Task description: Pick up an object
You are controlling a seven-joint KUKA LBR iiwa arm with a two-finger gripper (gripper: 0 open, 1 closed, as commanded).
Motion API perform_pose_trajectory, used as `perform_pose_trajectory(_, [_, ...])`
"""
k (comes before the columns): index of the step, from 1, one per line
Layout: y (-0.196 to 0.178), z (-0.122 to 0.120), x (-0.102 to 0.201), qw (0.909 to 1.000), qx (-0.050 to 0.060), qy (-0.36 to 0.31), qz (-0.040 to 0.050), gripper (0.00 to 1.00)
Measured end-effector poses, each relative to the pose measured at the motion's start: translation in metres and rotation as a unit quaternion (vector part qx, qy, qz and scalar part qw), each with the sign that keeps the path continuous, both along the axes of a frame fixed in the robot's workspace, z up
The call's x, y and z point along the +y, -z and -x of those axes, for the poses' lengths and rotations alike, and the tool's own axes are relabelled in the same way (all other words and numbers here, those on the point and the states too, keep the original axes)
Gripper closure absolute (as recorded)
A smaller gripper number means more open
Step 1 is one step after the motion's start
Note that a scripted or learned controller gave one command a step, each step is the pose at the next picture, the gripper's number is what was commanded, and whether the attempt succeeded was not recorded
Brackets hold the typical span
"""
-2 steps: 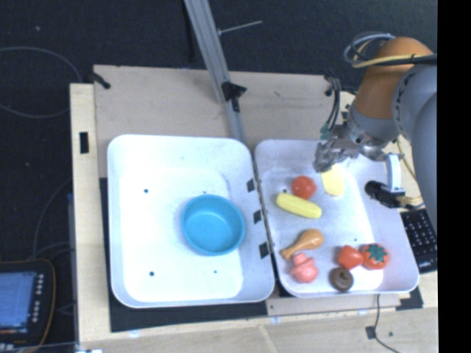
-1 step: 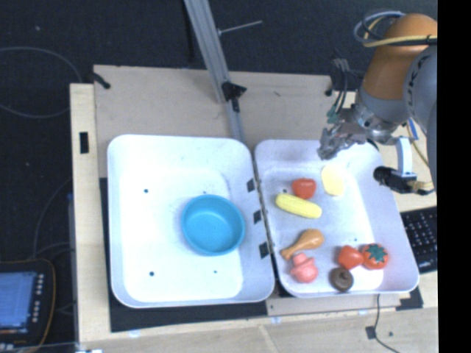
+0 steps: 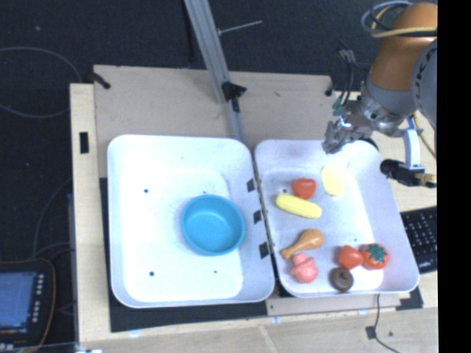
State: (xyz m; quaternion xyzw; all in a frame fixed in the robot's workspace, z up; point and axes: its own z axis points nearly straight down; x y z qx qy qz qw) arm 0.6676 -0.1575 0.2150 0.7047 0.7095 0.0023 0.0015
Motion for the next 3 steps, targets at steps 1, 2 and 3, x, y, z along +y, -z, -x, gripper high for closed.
perform_pose_trajectory(1, [0.003, 0.003, 0.056, 1.0000, 0.004, 0.000, -0.0003, 1.00])
perform_pose_trajectory(2, [-0.012, -0.003, 0.106, 1.0000, 0.001, -0.001, -0.0009, 1.00])
perform_pose_trajectory(3, [-0.026, -0.001, 0.153, 1.0000, 0.001, -0.001, -0.0008, 1.00])
